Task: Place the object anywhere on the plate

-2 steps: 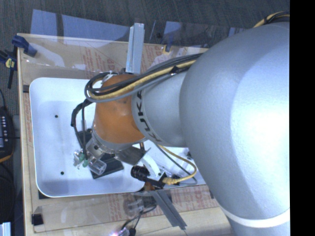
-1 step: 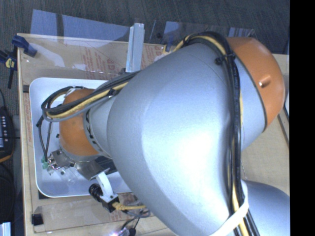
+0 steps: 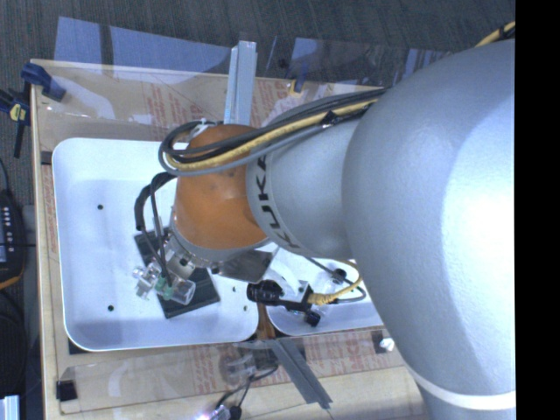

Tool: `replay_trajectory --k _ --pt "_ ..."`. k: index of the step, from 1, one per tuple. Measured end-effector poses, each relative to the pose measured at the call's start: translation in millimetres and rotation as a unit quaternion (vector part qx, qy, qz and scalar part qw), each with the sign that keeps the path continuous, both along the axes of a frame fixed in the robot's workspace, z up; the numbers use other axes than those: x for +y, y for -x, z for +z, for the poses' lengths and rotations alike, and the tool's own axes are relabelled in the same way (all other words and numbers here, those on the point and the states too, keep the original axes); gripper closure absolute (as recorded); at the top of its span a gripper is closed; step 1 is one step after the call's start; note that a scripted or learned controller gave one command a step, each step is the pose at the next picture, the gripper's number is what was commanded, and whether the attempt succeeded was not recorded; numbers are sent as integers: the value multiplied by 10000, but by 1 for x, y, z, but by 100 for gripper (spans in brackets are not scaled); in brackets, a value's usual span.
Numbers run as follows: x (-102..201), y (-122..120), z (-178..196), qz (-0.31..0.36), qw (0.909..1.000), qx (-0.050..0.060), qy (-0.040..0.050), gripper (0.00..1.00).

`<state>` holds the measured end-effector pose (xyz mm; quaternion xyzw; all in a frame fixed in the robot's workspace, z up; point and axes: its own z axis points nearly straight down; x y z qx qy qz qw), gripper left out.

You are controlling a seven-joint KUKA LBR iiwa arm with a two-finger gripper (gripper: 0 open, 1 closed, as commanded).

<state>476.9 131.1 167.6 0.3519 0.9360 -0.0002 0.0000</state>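
Note:
My gripper point(image 3: 157, 280) hangs low over the left white bin point(image 3: 96, 234), near its front middle, below the orange wrist band point(image 3: 214, 191). A dark flat block point(image 3: 199, 294) sits right beside the gripper; I cannot tell if it is part of the tool or a loose object. The bulky grey arm point(image 3: 411, 217) hides most of the right bin. Only a white rounded rim point(image 3: 297, 329) shows under it, and whether that is the plate or the bin's corner is unclear. No task object is plainly visible between the gripper's tips.
A black and yellow cable connector point(image 3: 284, 297) dangles from the arm over the gap between the bins. A metal upright post point(image 3: 241, 81) stands behind the left bin. The left bin's left half shows bare white floor.

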Motion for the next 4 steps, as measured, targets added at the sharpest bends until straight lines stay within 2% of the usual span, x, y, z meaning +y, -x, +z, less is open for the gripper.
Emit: replay_trajectory --k 1,2,3,4 --pt "81 -50 -27 -203 9998 20 8 100" --pt "17 -41 119 164 9999 -7 -5 100" --pt "31 2 -18 -169 9999 25 6 100" --pt "74 -76 -76 -807 9967 14 5 100"
